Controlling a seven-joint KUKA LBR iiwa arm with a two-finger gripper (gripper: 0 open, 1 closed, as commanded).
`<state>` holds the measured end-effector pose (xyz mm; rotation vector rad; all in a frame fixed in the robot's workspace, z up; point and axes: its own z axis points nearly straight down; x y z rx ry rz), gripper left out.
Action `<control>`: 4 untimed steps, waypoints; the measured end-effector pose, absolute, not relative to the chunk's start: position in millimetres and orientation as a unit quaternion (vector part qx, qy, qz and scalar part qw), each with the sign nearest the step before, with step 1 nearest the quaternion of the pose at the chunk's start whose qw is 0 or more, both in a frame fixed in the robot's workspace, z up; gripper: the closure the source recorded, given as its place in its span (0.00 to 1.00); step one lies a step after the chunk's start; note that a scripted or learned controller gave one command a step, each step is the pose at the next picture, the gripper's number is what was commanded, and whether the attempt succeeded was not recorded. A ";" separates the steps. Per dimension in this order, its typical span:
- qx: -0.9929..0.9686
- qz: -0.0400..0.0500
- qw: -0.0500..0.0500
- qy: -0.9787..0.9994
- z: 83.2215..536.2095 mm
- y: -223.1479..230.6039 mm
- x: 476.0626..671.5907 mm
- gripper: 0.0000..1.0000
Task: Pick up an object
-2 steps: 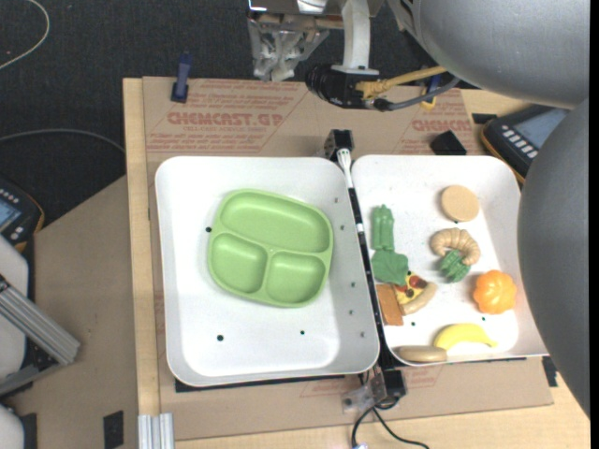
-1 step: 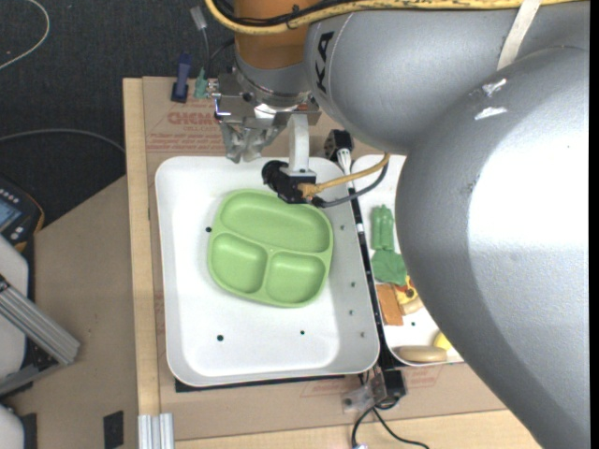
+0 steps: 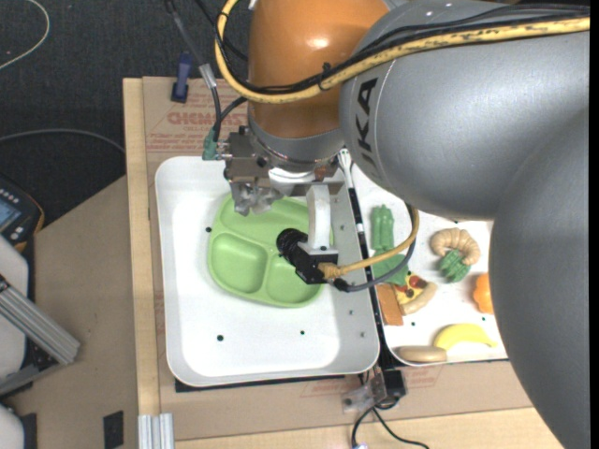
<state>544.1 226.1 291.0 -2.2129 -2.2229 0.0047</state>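
Observation:
A light green divided plate (image 3: 245,262) lies in the left white bin (image 3: 187,325), toward its upper right. My gripper (image 3: 251,197) hangs from the orange wrist band, right over the plate's far rim and close to or touching it. The wrist hides the plate's upper right part. Nothing shows in the gripper's grasp.
The right bin (image 3: 393,349) holds toy food: a green pickle (image 3: 382,227), a croissant (image 3: 456,242), a small green piece (image 3: 454,267), a pizza slice (image 3: 415,295), an orange piece (image 3: 482,294), a banana (image 3: 463,337) and a beige piece (image 3: 421,354). The big grey arm covers the upper right.

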 end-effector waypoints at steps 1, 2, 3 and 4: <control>-0.710 -0.004 -0.003 -0.704 380.4 150.0 540.0 1.00; -0.710 0.007 0.003 -0.705 246.5 108.7 572.9 1.00; -0.703 -0.009 -0.002 -0.711 369.1 223.5 590.0 1.00; -0.706 0.007 0.004 -0.709 274.5 225.7 498.3 1.00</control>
